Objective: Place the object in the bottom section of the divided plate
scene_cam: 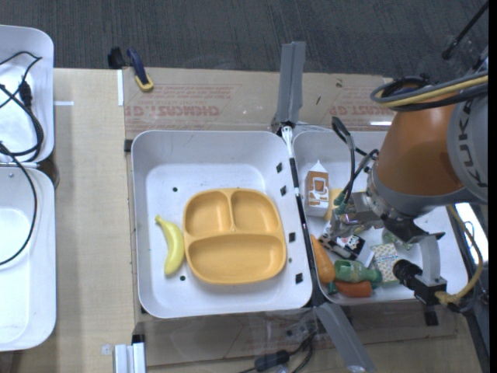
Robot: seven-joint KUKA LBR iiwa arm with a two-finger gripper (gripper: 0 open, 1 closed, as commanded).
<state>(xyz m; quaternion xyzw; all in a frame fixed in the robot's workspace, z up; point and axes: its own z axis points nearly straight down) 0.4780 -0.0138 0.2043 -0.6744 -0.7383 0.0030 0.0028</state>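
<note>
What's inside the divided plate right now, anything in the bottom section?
The yellow divided plate shows nothing in its three sections, the large bottom one included. The banana lies beside it in the left bin. The bin floor beneath the plate is covered.

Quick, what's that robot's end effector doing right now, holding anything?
End effector: cannot be told; it is low over the clutter in the right bin.

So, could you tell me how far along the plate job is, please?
Nothing looks placed: the divided plate holds nothing in its bottom section. The gripper is over the right bin among the clutter; no grasp is visible. Picking an object and carrying it to the plate remains. The banana lies beside the plate.
</note>
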